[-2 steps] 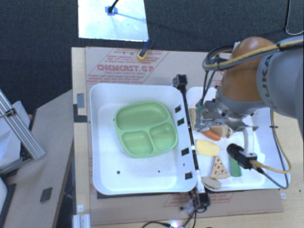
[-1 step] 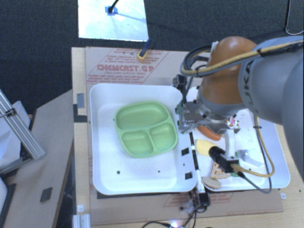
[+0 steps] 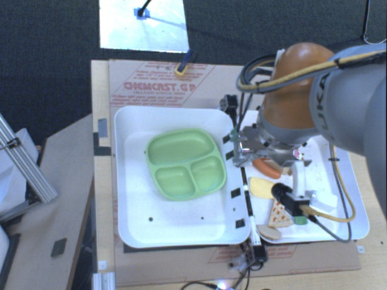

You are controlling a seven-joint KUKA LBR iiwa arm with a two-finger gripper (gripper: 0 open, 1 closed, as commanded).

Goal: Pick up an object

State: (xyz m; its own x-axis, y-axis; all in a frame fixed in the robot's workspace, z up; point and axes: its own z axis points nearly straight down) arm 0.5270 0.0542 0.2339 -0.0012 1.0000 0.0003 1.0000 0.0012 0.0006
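Gripper [image 3: 275, 157] hangs low over the near-left part of the right bin [image 3: 361, 220], under the grey arm [image 3: 351, 101] and its orange band; the wrist hides so much of it that I cannot tell whether it is spread or closed, and nothing can be seen clamped in it. Just below it in the view lies an orange sausage-shaped piece [image 3: 266, 168], at a slant, its upper end tucked under the gripper; whether the two touch is unclear. Beside that, toward the wall between the bins, sits a yellow piece [image 3: 260, 188], then a criss-cross patterned wedge [image 3: 277, 214] and a tan round piece [image 3: 269, 232] by the bin's near corner. The left bin [image 3: 133, 222] holds a green divided plate [image 3: 184, 164], lying flat, well apart from the gripper
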